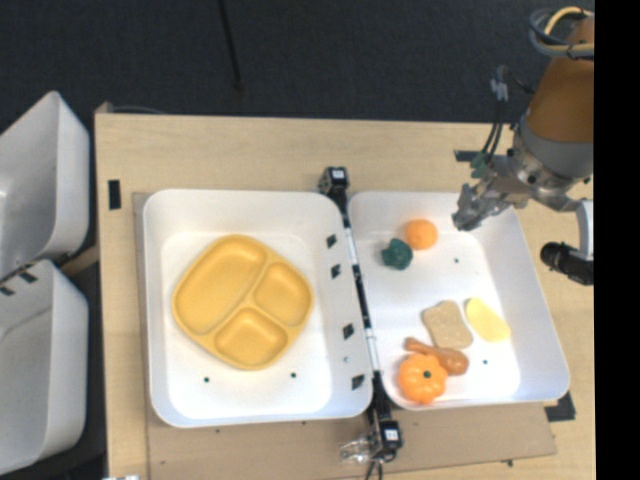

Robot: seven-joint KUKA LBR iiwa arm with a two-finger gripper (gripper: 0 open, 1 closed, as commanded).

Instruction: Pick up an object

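Light is even and fairly bright, falling from above. The two white bins (pixel 340 298) glare slightly, their walls nearly washed out. Shadows under the yellow tray (pixel 243 301) in the left bin are soft and faint. Everything looks mildly blurred; above the bins, the background goes dark.

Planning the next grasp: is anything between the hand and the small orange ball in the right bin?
Nothing visible: the hand hangs just right of the small orange ball, with bare bin floor between them.
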